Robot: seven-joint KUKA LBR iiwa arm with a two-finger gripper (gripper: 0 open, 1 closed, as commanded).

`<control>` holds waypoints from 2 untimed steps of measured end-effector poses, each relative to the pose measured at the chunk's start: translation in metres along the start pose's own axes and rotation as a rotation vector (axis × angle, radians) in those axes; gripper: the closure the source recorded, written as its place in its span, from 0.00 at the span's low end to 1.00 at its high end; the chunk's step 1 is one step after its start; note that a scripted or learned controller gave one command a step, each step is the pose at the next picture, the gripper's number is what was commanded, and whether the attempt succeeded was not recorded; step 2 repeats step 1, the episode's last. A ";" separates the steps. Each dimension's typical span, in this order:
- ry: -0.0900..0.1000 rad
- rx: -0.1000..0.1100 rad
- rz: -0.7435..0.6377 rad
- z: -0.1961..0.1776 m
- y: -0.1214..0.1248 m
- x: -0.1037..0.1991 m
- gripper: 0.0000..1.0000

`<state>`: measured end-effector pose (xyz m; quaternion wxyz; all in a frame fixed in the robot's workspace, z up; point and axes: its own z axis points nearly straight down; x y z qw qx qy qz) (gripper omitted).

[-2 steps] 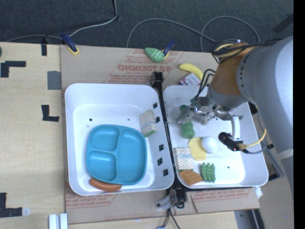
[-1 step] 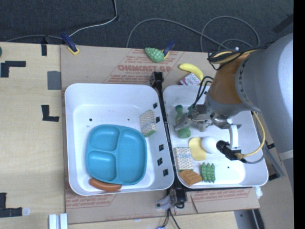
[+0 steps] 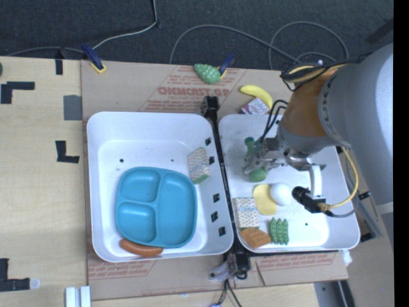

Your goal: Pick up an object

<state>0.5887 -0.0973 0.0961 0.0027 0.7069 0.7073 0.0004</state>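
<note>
Fingers' state: cannot tell, gripper (image 3: 255, 162) low in right bin (image 3: 339, 235) over a small green object (image 3: 257, 173). White egg (image 3: 280, 192) and yellow piece (image 3: 264, 199) lie at its 5 o'clock, just beside.

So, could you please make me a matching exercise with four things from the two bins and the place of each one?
Things:
1. blue plate
2. hot dog
3. white egg
4. banana

Places:
A. right bin, beside a yellow piece
B. on the cardboard, behind the right bin
C. left bin, middle
D. left bin, near edge, beside the plate

Pairs: 1-C, 2-D, 3-A, 4-B
</note>
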 end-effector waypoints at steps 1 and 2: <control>0.004 0.004 -0.002 -0.089 0.009 0.057 1.00; 0.004 0.004 -0.002 -0.089 0.009 0.057 1.00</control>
